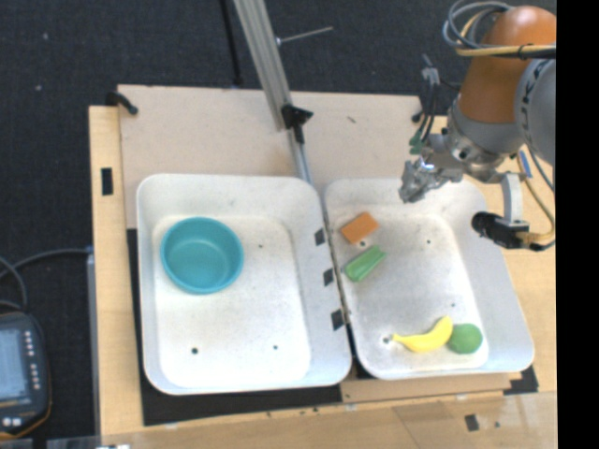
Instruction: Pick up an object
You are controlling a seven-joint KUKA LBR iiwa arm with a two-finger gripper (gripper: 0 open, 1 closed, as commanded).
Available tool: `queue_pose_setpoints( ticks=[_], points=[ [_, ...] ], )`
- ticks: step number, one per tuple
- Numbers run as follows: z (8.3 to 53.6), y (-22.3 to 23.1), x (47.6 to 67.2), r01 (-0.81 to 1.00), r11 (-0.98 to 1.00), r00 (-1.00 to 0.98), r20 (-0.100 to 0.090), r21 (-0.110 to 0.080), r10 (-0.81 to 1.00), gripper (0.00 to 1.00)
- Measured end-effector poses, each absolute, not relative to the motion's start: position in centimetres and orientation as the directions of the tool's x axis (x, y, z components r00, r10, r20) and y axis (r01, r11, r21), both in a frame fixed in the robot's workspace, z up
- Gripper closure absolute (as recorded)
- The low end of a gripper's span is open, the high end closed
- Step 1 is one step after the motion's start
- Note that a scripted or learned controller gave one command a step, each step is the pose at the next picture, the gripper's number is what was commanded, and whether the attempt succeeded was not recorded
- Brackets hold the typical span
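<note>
The claw [415,187] hangs over the far rim of the right bin [487,279], tips pointing down and slightly toward the left bin; they are too small and dark against the wrist to say whether they are spread or pressed together, and nothing is seen between them.

Nearest to the claw, just down and to its left on the bin floor, lies the orange block [358,227], with the green block [364,264] right below it, the two almost touching. This pair is the likeliest target, judging by the claw's position. To take the orange block cleanly, the claw would best come straight down over its middle with the fingers across its short side, so that one finger does not land on the green block or push the two together.

Both blocks sit close to the bin's left wall, where the divider between the bins stands, so there is little room on that side; the open floor lies to the right of them, under and below the claw.

Far from the claw, at the bin's opposite end, the yellow banana [423,338] and green ball [465,339] rest together near the rim, awkward for a first try.

Farthest off, the teal bowl [202,254] sits in the left bin [234,344] on the worktop [112,251].
</note>
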State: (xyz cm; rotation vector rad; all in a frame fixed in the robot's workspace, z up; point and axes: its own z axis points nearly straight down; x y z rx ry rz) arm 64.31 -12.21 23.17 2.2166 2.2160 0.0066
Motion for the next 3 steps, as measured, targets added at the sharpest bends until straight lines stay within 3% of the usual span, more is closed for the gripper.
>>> queue_pose_setpoints(
  ticks=[1,3],
  points=[
    [24.3,-12.3,64.4,1.0,0.003,-0.003,-0.001,0.003,1.0,1.0],
    [25.2,-2.5,61.3,1.0,0.006,-0.006,0.001,0.0,1.0,1.0]
  ],
)
